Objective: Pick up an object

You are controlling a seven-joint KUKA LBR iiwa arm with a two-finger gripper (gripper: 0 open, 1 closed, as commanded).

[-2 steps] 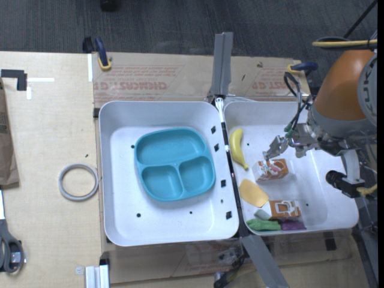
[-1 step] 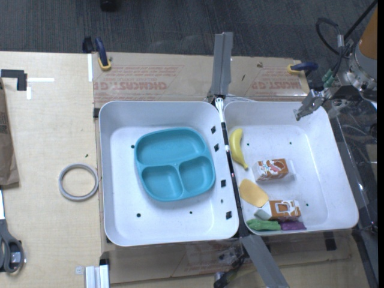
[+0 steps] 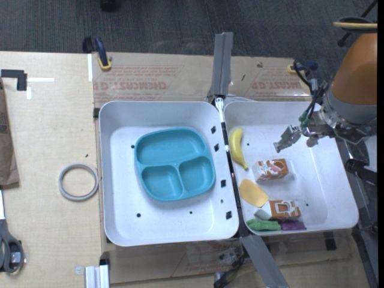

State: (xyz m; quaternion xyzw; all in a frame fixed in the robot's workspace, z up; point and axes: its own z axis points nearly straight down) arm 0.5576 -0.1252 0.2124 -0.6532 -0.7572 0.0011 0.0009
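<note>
Two white bins [image 3: 120,221], pincer [image 3: 287,140] spread and bare above right bin, purple item [image 3: 294,225] partly hidden behind carton [image 3: 284,209].

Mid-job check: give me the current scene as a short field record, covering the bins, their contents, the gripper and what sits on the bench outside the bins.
left bin: holds a blue divided tray
right bin: banana, small carton, yellow piece, orange carton, green item, purple item
gripper: above the right bin's upper part, nothing seen between its fingers
nearest object to gripper: small carton, apart from it
bench outside bins: grey ring left of the left bin
task status: nothing picked yet
</note>
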